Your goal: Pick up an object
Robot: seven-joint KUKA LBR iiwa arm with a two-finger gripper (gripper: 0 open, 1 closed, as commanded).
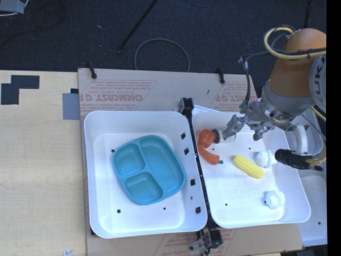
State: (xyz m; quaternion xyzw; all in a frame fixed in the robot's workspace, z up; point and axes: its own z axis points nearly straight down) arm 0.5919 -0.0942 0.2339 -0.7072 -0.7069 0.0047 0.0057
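Corn (248, 166) lies in right bin (298, 207); gripper (246, 128) above (open or clenched, cannot tell).

Right bin (298, 217): orange toy (206, 145) is lying against the left wall, yellow corn (248, 166) is sitting mid-floor, two white lumps (262, 158) (274, 199) are occupying the right side; bare floor is lying open along the near edge. The gripper (242, 128) is crowding the far edge. Left bin (101, 217): blue divided tray (148, 168) is taking up the centre, leaving margins open.
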